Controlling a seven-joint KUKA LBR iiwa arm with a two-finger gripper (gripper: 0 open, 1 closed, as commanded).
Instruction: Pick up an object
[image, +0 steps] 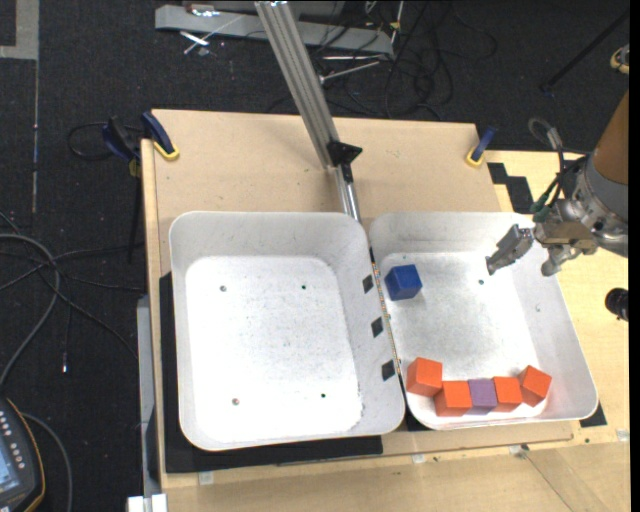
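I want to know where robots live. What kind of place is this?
Probably a robot lab or workshop. A robot arm's gripper hangs open over two white bins on a wooden bench, with toy-like blocks such as a blue cube, and cables trail over the dark floor.

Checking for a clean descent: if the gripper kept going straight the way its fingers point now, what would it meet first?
Probably bare floor of the right bin. The gripper, fingers apart, points down and left over its upper part. The blue cube lies further left, likely off that line, though depth is unclear.
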